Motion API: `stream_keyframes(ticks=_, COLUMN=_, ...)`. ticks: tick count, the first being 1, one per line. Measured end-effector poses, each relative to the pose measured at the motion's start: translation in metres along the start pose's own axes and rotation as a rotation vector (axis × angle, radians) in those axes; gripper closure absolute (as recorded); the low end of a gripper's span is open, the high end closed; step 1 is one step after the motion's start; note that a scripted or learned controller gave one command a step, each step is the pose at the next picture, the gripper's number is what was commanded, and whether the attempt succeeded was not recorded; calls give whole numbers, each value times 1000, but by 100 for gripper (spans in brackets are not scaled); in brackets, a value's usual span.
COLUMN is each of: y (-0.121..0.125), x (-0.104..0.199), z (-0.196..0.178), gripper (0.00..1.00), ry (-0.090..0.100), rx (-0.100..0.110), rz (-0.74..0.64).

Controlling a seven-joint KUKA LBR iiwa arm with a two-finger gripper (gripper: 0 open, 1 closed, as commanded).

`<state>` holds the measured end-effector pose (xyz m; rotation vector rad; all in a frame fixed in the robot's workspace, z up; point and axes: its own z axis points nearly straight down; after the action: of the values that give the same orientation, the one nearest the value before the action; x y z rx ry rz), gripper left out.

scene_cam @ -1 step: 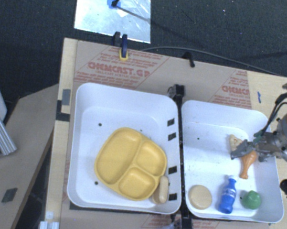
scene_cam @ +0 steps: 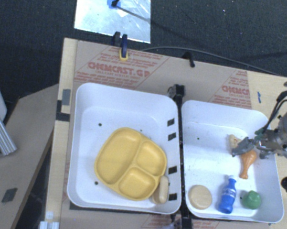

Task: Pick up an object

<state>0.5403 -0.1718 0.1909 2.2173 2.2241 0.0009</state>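
My pincer [scene_cam: 249, 147]: over the right bin [scene_cam: 206, 117], toward its right wall, reaching in from the right.
Nearest thing: the drumstick [scene_cam: 247, 162], an orange-brown toy, just below my fingertips.
Its lie: long axis runs near to far, slightly tilted; the narrow end is up under my fingers, the fat end points toward the near side.
Way from me: just nearward of the tips, so close I cannot tell whether we touch.
Opening: my fingers look parted a little, one dark tip out to the left of the drumstick's top; nothing is gripped between them.
Judgement: a short drop with the fingers straddling the narrow end should do.
Other candidates: blue bottle [scene_cam: 228, 194], green ball [scene_cam: 251, 199] and tan disc [scene_cam: 200, 196] along the near wall, well apart from me.
Left bin [scene_cam: 129, 101]: yellow tray [scene_cam: 131, 163].
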Motion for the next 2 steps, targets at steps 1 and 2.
stream_keyframes(ticks=1, y=1, x=2, z=62, gripper=0, ry=1, rx=2, rz=1)
stream_keyframes(ticks=2, y=1, x=2, z=109, gripper=0, ry=1, rx=2, rz=1)
